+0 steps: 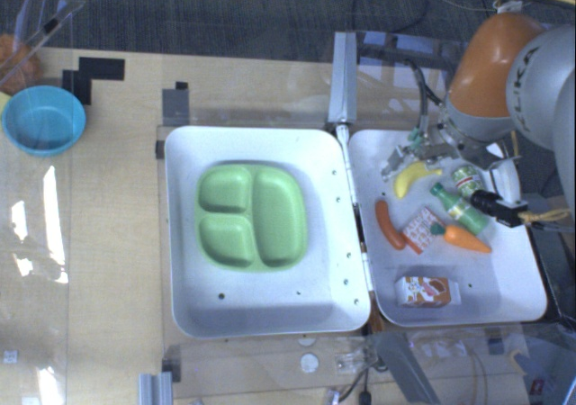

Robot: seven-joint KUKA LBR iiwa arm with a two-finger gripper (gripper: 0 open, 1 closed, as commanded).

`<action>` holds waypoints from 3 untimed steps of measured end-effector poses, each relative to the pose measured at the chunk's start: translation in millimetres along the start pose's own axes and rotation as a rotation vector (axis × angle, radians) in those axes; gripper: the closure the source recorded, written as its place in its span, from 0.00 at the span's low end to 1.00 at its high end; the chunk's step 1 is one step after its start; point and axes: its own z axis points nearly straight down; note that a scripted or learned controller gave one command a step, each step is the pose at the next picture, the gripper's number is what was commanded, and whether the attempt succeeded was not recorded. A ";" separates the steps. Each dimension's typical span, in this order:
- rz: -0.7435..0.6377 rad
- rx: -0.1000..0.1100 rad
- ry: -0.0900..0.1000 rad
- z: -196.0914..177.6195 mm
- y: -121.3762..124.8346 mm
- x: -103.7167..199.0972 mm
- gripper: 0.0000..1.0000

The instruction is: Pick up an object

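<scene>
Nearest the camera I saw the small carton [424, 291], lying flat at the front of the right bin [531, 300]. Just behind it were the red-and-white packet [419, 229] and the sausage [390, 224], well clear of each other, with the carrot [468, 238] to their right and the green bottle [460, 205] touching the carrot's upper side. Farther back lay the banana [409, 180], and beside it a small can [465, 179]. In the left bin [180, 241] sat the green divided tray [252, 216], nothing in it.

The end effector [421, 150] hung over the back of the right bin, just above the banana's far end. I could not tell how it was set from that slant, and I saw nothing clamped in it. Beyond, on the tabletop [117, 214], the blue bowl [44, 120] stood at the far left.

I judged this the approach step: positioned over the clutter, no object lifted. The next move called for a straight descent onto the banana, the nearest candidate, keeping clear of the can and the bin wall.
</scene>
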 end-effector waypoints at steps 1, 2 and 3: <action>-0.071 -0.007 -0.006 37.0 14.0 -12.0 0.00; -0.073 -0.012 -0.007 24.3 16.2 -11.6 1.00; -0.073 -0.012 -0.007 24.3 16.1 -11.7 0.00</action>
